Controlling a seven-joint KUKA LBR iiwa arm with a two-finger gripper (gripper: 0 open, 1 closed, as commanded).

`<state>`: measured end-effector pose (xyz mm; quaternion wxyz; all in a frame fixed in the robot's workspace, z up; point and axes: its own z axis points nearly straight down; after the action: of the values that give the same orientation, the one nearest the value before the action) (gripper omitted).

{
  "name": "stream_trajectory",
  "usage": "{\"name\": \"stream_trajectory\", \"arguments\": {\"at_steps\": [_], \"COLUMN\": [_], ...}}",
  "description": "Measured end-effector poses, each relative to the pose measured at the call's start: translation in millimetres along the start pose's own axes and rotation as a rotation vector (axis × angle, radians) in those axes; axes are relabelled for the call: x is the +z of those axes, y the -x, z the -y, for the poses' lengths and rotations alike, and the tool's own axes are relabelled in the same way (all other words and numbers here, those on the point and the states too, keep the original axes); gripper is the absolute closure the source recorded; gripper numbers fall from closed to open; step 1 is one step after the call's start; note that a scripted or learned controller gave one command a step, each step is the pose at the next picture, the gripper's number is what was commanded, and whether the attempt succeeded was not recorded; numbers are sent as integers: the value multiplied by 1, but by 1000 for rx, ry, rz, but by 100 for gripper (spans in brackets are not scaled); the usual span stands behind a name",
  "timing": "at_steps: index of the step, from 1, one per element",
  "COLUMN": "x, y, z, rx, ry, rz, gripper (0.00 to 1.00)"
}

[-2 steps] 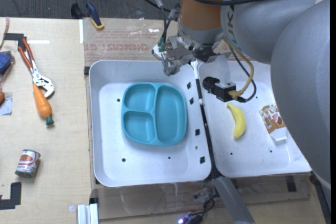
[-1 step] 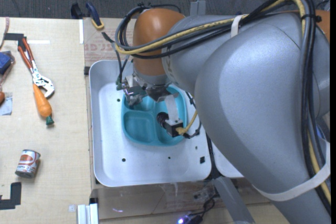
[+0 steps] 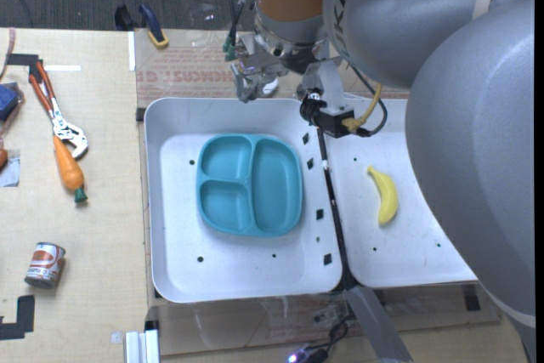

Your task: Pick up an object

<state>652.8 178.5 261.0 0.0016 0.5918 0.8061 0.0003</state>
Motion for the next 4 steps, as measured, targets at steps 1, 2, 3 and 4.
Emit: {"name": "stream_trajectory", "arguments": {"at_steps": [1,2,3,4], "x": [144,163,27,159], "y": [15,-35,25,-18], "z": [48,-20,20,17], "rx": [-120,-288,217,229], "ry": [-1,6,-2,-2], "rz": [-1,1,1,-1], "gripper": [100,100,100,100]}}
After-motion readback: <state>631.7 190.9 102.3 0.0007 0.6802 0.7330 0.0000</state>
